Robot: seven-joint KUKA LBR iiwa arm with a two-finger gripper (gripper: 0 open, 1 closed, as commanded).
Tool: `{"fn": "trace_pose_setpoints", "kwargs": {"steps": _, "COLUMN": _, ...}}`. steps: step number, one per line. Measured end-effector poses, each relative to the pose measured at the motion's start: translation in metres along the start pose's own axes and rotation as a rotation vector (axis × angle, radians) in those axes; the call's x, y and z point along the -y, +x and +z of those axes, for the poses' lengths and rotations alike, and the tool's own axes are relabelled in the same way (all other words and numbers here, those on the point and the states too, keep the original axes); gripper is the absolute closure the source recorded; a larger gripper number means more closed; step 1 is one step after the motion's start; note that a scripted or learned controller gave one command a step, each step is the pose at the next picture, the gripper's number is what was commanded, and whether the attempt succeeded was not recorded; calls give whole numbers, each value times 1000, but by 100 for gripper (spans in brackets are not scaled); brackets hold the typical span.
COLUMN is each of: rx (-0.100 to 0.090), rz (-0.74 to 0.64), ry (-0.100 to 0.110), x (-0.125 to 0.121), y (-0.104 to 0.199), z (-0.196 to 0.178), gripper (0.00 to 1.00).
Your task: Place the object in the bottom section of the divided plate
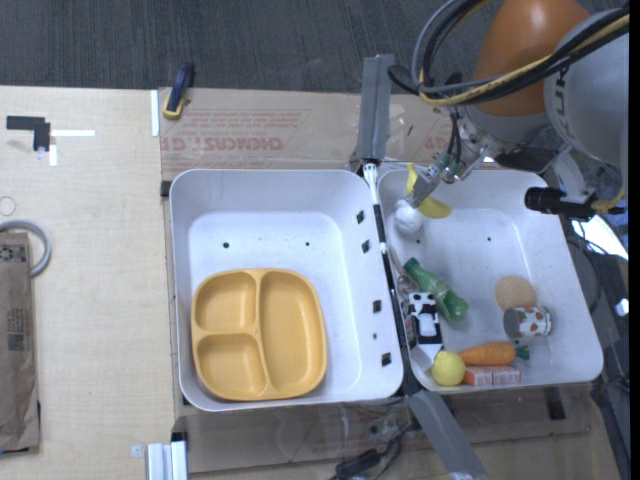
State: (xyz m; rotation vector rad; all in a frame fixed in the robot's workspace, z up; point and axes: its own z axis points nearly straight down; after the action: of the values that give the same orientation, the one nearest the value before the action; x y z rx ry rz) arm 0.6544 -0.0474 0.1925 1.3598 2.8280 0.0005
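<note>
The shallow white plastic bins [200,268] look smooth with a faint sheen — the yellow three-section divided plastic plate [259,333] looks matt. The pale wood-grain bench top [90,268] appears matt — the brown cardboard sheet [250,133] at its rear edge looks dull.

I see two bins side by side on the bench. In the left bin [200,203] the divided plate [259,332] lies in the near left part. In the right bin [560,230] the gripper [432,176] hangs over the far left corner, just beside a banana [432,206] and a small ball [407,217]. A bottle [437,292] lies near the left wall. A lemon [449,368] and a carrot [488,353] lie along the near wall, the carrot to the right of the lemon.
</note>
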Motion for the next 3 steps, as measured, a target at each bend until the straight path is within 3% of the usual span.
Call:
{"fn": "trace_pose_setpoints", "kwargs": {"steps": 1, "rx": -2, "rz": -64, "ry": 2, "x": 7, "y": 91, "z": 1, "gripper": 100}}
{"fn": "trace_pose_setpoints", "kwargs": {"steps": 2, "rx": -3, "rz": -72, "ry": 4, "x": -28, "y": 166, "z": 26, "gripper": 100}}
{"fn": "trace_pose_setpoints", "kwargs": {"steps": 3, "rx": -1, "rz": 210, "ry": 4, "x": -128, "y": 186, "z": 56, "gripper": 100}}
